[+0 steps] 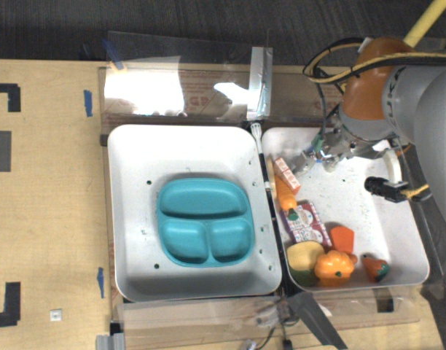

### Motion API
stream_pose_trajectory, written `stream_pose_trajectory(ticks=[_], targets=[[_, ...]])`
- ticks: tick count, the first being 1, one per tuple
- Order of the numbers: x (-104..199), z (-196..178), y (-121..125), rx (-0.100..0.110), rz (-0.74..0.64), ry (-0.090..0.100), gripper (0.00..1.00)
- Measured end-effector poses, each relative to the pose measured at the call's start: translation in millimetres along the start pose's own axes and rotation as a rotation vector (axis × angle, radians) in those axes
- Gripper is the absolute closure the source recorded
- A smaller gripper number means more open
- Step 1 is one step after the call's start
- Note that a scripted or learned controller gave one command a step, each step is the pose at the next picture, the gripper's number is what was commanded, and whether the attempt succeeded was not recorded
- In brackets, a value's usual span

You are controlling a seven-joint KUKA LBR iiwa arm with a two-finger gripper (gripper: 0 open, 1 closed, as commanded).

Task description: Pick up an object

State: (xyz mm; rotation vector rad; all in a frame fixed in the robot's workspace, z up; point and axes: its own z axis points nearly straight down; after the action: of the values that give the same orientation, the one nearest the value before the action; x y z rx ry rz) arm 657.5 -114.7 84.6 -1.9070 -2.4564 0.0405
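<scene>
Both white bins [128, 195] look like smooth, slightly glossy plastic; the teal tray [205, 221] is matt plastic. At 9 o'clock, the bench [44, 195] shows pale, matt wood.

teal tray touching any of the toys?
Apart. The camera view shows the teal tray alone in the left bin, while the toys such as the orange fruit lie in the right bin, walls between.
</scene>
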Motion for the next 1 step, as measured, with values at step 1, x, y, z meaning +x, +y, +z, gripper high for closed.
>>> stream_pose_trajectory(ticks=[1], targets=[[8.9,-0.7,-32.6,-0.043,-0.077,-0.013,0.0]])
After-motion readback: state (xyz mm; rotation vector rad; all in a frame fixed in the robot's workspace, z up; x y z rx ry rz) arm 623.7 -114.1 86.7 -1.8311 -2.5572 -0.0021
